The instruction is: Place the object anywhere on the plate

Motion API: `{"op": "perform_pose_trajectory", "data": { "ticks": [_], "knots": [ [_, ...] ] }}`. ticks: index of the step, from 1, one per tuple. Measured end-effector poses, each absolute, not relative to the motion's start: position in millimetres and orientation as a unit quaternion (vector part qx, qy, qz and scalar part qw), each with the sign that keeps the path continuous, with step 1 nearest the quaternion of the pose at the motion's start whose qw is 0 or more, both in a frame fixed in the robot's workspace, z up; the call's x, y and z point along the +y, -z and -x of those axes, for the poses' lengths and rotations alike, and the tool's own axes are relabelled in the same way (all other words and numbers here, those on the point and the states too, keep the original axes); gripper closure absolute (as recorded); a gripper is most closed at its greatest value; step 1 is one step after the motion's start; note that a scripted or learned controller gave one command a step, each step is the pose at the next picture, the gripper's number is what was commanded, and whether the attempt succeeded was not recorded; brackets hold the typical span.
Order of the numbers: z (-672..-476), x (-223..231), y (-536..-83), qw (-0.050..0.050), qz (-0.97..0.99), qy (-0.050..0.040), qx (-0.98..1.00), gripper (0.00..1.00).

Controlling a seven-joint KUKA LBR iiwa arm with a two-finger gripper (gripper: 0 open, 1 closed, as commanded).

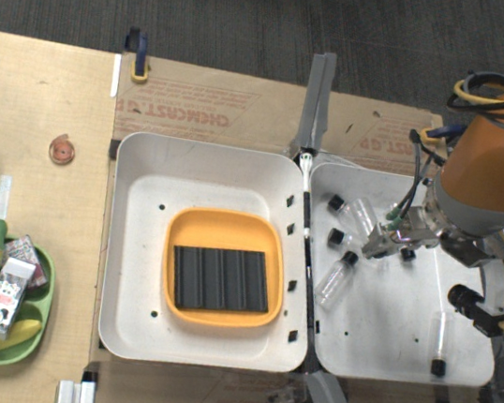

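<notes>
Two white bins sit side by side under me. The left bin [131, 243] has an orange plate [228, 230] in it, and a dark ribbed thing [221, 276] lies on the plate. The right bin [399, 352] has a few small clear tubes with black caps.

My pincer [386, 238] is low over the top part of the right bin. I cannot tell how wide it is, and I cannot tell if it has hold of anything, because my own arm is in the way.

One clear tube [335, 277] lies tilted just below and to the left of my pincer, near the wall between the bins. A second clear tube [356, 214] lies just beside my pincer, higher up. A thin one [439, 344] lies lower down on the right, well apart from the others.

I think these tubes are light and hard. They look smooth, so they may slip or roll away when I squeeze. I think the best spot to hold one is across the middle of the clear part, with my pincer turned across its long side. The black cap end may be easier to hold, but the tube could tip.
</notes>
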State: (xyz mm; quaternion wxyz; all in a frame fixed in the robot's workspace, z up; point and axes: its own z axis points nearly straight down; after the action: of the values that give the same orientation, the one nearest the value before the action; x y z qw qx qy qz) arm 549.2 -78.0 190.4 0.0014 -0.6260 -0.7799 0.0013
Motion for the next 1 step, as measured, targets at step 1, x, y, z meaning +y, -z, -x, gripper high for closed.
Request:
{"op": "perform_pose_trajectory", "data": {
  "ticks": [1],
  "knots": [
    [-536.0,-58.9,-225.9,0.0,0.547,-0.0003,-0.837,1.0]
  ]
}}
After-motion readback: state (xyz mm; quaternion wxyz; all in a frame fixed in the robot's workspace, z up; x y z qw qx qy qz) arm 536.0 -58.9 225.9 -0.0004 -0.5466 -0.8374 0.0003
